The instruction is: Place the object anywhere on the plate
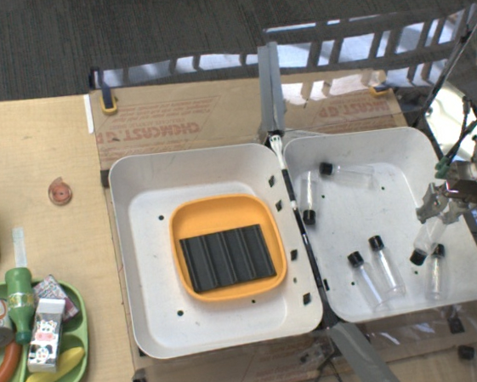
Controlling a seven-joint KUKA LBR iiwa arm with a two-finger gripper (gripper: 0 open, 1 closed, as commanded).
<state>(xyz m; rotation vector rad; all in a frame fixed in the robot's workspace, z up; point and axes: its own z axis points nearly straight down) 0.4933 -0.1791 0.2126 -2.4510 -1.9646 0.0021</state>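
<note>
Two bins, vials scattered across the right one.
Gripper (440, 206) at right bin's (405, 299) right edge clenches a vial (421, 242); plate (224, 216) sits centred in left bin (151, 324).

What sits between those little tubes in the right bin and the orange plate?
The raised walls where the two bins meet lie between the tubes and the plate. A black ridged block covers the plate's middle, leaving its rim.

Two white bins (141, 240), one orange plate (224, 211), six vials (384, 265)
</note>
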